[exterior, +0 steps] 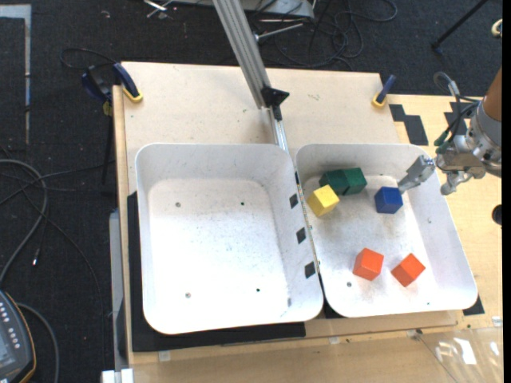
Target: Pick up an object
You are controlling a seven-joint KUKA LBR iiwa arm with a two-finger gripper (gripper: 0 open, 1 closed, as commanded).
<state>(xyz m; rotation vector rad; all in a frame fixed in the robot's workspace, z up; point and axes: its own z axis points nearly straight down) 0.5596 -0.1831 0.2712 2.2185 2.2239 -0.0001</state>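
Observation:
Several small blocks lie in the right bin (447,238). A green block (346,180) sits at the back, touching a yellow block (323,200) to its front left. A blue block (388,199) lies just right of them. Two orange blocks (368,263) (409,269) rest nearer the front. My gripper (427,185) hangs over the bin's back right part, open, with nothing between its fingers. Its left fingertip (406,183) is just right of the blue block and above it.
The left bin (152,214) stands beside the right one, their rims meeting in the middle. A slanted metal pole (243,42) rises from behind the bins. Clamps (128,84) (384,91) hold the board's back corners. Cables lie on the dark floor around the bench.

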